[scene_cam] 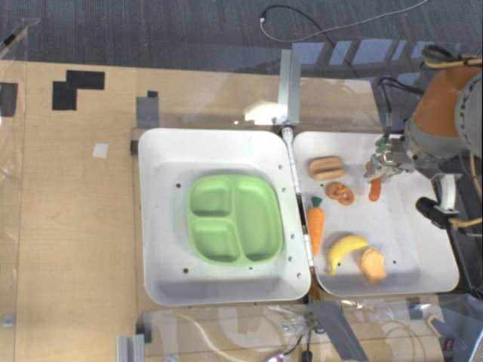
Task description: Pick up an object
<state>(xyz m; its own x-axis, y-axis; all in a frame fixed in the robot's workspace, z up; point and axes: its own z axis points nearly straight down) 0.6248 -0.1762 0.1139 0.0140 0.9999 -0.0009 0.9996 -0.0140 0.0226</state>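
— Starting with the biggest: the tabletop [68, 225], pale wood, carries two shallow white bins side by side, likely so items can go from one to the other.
— And in them?
— The left bin [158, 157] holds a green divided plate [234, 219], flat, probably the drop spot. The right bin [430, 270] holds the pickables, spread apart for easy reach: banana [345, 250], carrot [315, 228] hard against the dividing wall, hot dog bun [327, 167], an orange chunk [373, 265], a pretzel [340, 194].
— The arm?
— The gripper [385, 164] hangs in the bin's upper right. A small red pepper [374, 190] sits just below it, touching or apart I cannot tell. Jaws: cannot tell whether released or clenched.
— Obstructions?
— Pretzel near the pepper; bin wall crowds the carrot.
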